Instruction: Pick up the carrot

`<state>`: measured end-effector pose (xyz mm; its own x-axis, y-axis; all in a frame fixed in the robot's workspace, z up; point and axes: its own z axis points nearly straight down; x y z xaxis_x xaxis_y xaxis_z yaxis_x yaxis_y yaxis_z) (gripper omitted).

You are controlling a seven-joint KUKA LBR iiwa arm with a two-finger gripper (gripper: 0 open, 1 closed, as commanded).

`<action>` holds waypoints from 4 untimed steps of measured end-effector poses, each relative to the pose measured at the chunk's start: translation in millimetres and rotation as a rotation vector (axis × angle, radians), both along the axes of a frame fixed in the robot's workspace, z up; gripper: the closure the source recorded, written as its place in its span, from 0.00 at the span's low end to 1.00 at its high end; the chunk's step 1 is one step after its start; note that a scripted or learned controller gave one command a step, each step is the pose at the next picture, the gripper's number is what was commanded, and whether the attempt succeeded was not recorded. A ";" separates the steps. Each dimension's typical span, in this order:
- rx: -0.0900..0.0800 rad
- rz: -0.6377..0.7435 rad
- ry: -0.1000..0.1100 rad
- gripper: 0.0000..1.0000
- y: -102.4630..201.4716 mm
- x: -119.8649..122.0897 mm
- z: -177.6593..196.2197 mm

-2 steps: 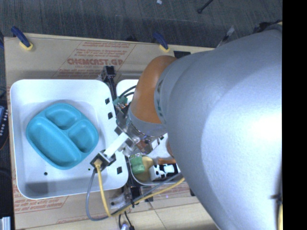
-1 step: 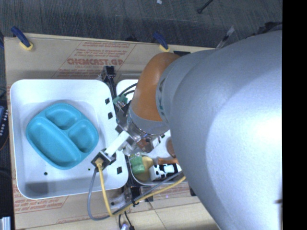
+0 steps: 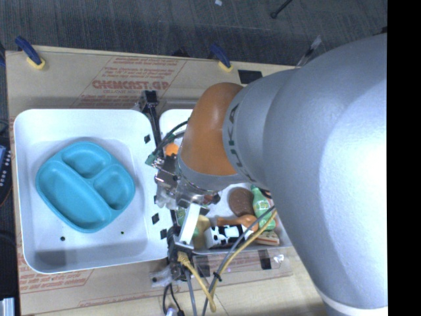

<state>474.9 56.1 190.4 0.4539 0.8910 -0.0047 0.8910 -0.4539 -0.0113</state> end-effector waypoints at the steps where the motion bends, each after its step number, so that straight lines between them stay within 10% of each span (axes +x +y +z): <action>1: 0.001 0.008 0.007 1.00 1.1 0.2 9.3; 4: 0.004 -0.128 0.017 1.00 -6.6 0.9 19.2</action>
